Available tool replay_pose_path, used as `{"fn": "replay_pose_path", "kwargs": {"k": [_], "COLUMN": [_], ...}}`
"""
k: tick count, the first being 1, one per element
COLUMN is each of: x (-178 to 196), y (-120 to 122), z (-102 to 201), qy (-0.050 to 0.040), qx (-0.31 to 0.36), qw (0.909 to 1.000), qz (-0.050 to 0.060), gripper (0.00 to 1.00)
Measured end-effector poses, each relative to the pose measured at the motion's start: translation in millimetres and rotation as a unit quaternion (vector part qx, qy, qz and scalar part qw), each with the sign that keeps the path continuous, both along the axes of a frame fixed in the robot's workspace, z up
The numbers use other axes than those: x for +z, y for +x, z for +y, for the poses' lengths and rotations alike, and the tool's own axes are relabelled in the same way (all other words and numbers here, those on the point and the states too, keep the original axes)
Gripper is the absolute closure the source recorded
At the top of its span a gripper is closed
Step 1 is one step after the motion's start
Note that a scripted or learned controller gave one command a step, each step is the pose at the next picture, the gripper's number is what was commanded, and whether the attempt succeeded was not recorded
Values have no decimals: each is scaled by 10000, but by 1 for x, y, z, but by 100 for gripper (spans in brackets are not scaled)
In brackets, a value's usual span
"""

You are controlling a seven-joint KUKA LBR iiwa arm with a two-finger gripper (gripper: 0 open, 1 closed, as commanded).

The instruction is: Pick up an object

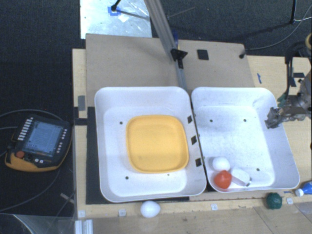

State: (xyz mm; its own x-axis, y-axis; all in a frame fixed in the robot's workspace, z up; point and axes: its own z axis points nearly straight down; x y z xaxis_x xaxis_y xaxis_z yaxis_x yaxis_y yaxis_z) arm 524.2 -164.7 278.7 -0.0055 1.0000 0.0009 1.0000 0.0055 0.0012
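The arm reaches in from the right, and its gripper point(273, 118) hangs at the right edge of the right bin point(234, 130), over or just beside its right wall, well apart from anything it could take. Nothing shows between the jaws, and from this slanted view I cannot tell whether they are open or closed. So the step in hand looks like the approach: no object has been chosen by contact and the pick itself is not yet begun. The right bin holds its things crowded into the near left corner: a red ball point(223, 179), a white ball point(221, 164) just beyond it on the far side and touching or nearly so, and a small white block-like piece point(241, 177) just right of the red ball; the rest of that bin's floor is bare white. The left bin point(109, 130) carries a large yellow square plate point(157, 143) lying flat near its middle. Outside the bins, on the bench point(214, 72), a white egg-shaped object point(150, 208) lies just past the left bin's near rim, and a dark green ball point(274, 200) sits by the right bin's near right corner. The likeliest targets are the pieces in the right bin's near corner, so the next move probably calls for travel leftward and nearward over that cluster, then a descent with the jaws spread around one piece; the close packing against the bin wall could make a clean grip awkward.
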Motion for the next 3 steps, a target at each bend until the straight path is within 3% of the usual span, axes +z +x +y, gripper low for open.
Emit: {"fn": "replay_pose_path", "kwargs": {"k": [1,3], "x": [-8,-22], "y": [28,57], "z": [50,138], "qy": [-4,-2], "qx": [-5,-9], "qw": [10000,10000], "qz": [2,5], "gripper": [100,100]}}
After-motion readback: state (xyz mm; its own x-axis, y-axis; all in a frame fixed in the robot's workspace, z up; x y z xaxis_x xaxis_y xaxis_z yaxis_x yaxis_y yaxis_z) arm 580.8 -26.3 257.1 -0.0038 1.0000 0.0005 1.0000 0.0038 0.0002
